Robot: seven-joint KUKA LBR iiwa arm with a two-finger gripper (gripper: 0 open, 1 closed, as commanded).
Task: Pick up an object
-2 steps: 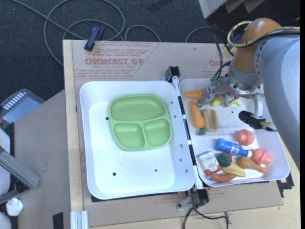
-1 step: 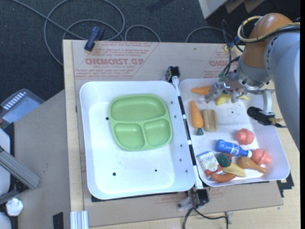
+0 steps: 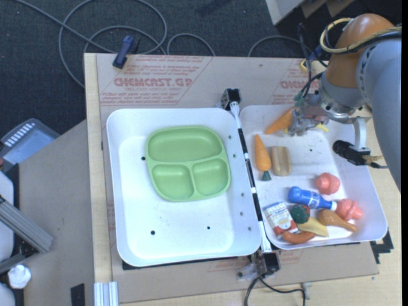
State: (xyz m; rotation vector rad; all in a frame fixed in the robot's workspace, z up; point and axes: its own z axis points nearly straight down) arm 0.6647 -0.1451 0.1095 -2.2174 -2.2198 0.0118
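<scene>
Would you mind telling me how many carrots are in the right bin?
2. One carrot lies by the bin's left wall; the other carrot sits at the far edge beside the gripper. More could be hidden under the arm.

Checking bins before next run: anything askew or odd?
Nothing damaged or spilled. The green divided plate sits slightly rotated in the left bin; the toys crowd the right bin, an orange piece right beside the pincer.
</scene>
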